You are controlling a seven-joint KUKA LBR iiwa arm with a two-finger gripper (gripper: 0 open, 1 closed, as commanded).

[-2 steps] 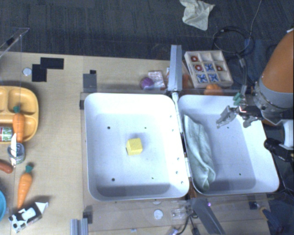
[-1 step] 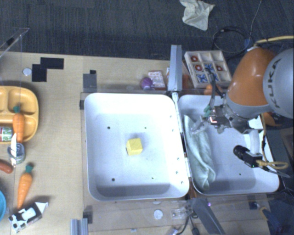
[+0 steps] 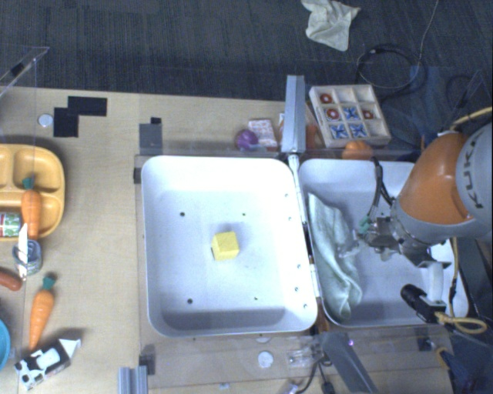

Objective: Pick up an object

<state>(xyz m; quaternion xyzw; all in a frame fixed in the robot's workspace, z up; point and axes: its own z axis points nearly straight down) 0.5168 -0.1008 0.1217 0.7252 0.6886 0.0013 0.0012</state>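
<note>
Nothing looks lifted yet: the claw (image 3: pixel 368 235), grip state unclear, hangs just right of the rumpled cloth (image 3: pixel 336 254).

A dark blue-grey carpeted floor (image 3: pixel 192 38) ran along the far side, well beyond the hand, with a crumpled pale cloth (image 3: pixel 330 21) lying on it and a black cable (image 3: pixel 389 65) looped nearby. The pale wooden surface (image 3: pixel 92 231) stretched away on the side opposite the hand, bearing black blocks (image 3: pixel 77 114) near its far edge and a clear plastic panel (image 3: pixel 23 65) at its far corner. An upright grey metal post (image 3: pixel 293 115) stood at the far rim. Light was even and soft.
</note>
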